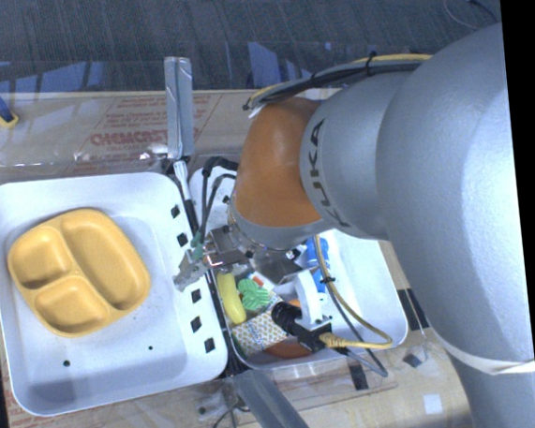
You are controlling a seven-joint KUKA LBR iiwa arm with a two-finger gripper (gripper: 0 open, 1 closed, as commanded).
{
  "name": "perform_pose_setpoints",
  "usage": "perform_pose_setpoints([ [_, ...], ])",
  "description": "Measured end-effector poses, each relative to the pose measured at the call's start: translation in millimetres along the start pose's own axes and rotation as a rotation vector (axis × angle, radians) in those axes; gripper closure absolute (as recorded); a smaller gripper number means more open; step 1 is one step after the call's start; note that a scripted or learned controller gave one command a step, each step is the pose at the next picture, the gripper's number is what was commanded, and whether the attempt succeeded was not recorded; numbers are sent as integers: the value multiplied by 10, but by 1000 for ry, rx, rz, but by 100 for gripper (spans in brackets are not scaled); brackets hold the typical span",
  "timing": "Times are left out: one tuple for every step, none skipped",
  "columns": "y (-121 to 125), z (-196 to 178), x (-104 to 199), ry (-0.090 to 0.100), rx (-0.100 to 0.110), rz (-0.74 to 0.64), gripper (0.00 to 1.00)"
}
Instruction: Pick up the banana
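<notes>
The arm is parked low over the right bin, probably lining up a grab. The banana lies at that bin's left wall, just beside something green. The gripper is buried under the wrist, so I can't tell its state. A yellow tray sits in the left bin.

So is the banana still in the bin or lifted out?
In the bin: the banana lies in the right bin beside green food.
</notes>
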State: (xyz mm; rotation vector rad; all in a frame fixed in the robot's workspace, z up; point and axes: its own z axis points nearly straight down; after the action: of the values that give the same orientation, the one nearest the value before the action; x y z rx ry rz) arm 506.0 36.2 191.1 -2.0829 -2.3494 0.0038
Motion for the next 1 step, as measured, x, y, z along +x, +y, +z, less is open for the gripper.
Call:
perform_pose_setpoints([
  [-19,442,332,-16,-34,-16,0],
])
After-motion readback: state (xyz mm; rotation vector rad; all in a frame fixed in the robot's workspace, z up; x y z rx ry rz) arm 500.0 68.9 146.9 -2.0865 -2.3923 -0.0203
